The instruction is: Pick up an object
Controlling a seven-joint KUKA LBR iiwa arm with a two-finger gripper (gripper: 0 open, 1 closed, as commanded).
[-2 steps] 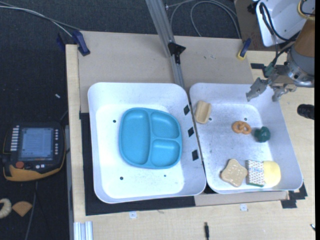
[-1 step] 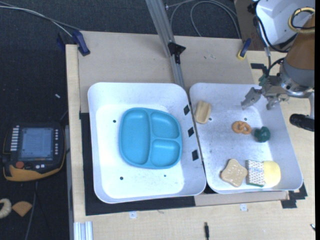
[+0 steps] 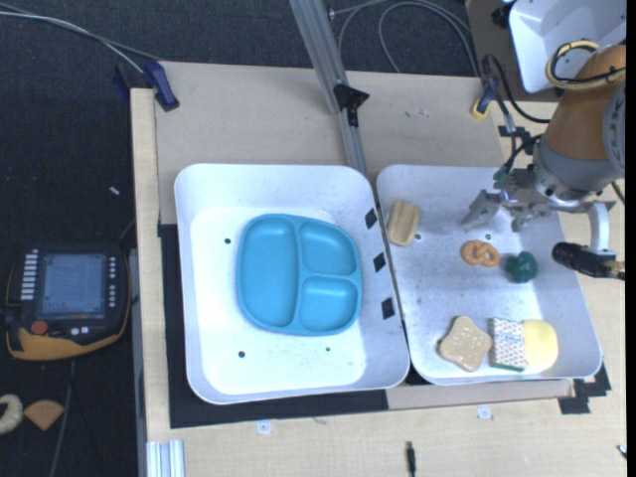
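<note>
You get bright, even overhead light; both white bins (image 3: 288, 192) near clipping, little surface detail left. Shadows soft and short (small ones just beside the items below the gripper (image 3: 505, 210)). Upper right, above the gripper, the white housing (image 3: 556, 8) blows out. Focus mildly soft overall; dark floor (image 3: 60, 167) grainy.
</note>
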